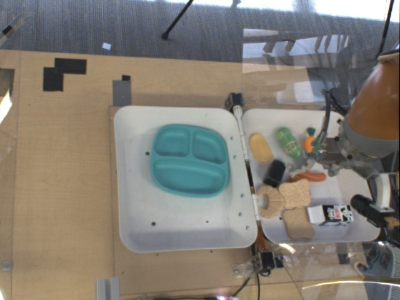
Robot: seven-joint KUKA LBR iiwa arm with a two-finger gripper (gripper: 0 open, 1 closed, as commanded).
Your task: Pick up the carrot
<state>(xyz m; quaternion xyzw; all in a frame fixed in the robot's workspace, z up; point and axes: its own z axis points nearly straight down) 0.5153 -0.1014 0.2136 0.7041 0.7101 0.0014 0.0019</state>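
- I can read no words, numbers or brand names anywhere here.
- The small carton (331, 214) in my right-hand bin (359, 236) has a black-and-white print on its side, but the marks are too small for me to make out as letters.
- The black blocks (62, 72) on the tabletop (56, 186) are plain shapes and carry no writing.

1 fixed camera looks down at a slant on the bench (62, 167) and both bins (187, 239).

Sunlit grey carpet (94, 17) beyond wooden bench (56, 186)
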